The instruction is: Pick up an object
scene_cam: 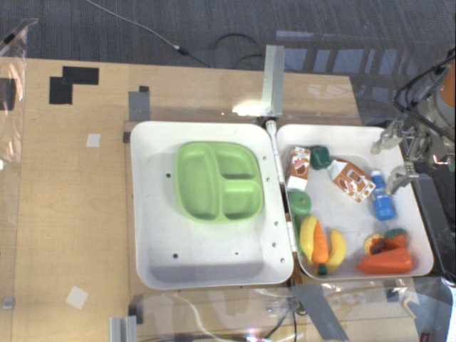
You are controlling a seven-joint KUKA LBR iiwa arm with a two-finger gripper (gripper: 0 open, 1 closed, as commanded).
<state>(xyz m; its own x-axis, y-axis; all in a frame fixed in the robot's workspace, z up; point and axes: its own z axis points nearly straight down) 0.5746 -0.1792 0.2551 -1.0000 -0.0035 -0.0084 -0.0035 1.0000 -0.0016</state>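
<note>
My gripper hangs over the right side of the right bin, open, with nothing between its fingers. Just below its lower fingertip stands a blue bottle. An orange-and-white carton lies to the gripper's left. Further left are a brown-and-white carton, a dark green piece and a round green fruit. Along the bin's front lie a banana, a carrot, a second yellow piece, a large orange vegetable and a red-yellow fruit.
The left bin holds a green divided plate. A metal post rises behind the ridge between the bins. Dark cables hang near the arm at the right.
</note>
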